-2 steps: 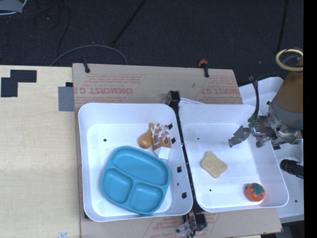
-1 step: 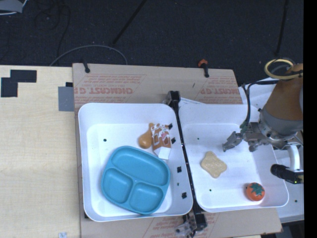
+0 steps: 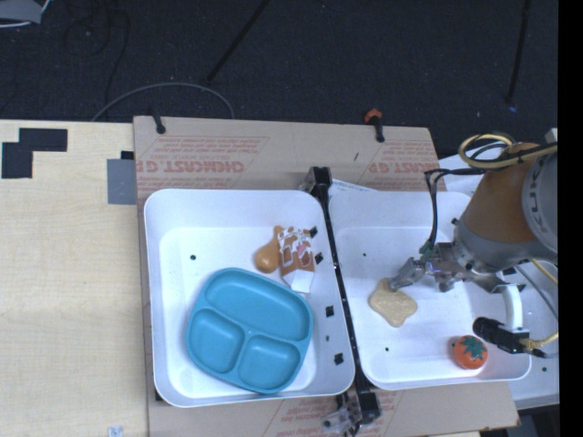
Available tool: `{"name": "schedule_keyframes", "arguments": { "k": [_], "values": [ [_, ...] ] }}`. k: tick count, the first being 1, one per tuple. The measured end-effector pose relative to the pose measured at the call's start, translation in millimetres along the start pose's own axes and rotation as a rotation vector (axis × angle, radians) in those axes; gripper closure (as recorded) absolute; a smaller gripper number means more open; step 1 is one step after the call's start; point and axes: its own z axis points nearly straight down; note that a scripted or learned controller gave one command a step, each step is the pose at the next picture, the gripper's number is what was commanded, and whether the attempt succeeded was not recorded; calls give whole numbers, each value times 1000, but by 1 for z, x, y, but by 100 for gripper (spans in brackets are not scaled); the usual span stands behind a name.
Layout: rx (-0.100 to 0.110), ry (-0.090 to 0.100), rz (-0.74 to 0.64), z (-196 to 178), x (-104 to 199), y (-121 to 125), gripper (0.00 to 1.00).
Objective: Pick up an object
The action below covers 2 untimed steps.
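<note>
The jaws [image 3: 406,278] hung low in the right bin [image 3: 383,244], just above the cookie's [image 3: 393,306] top edge, ready to grab. Open or clenched, I couldn't tell.

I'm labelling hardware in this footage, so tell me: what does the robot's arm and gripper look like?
The arm is a rounded grey body with a broad orange band above the wrist. Yellow and black cables loop over its top. The gripper is small, metallic grey with slim fingers, on a darker wrist block with a few tiny coloured spots.
</note>
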Motion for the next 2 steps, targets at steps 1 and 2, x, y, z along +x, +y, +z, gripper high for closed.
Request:
{"name": "schedule_keyframes", "arguments": {
  "k": [1,2],
  "values": [
    [-2,1,3,-14,-1,1,100],
    [-6,-2,-4,-74,5,-2,100]
  ]
}}
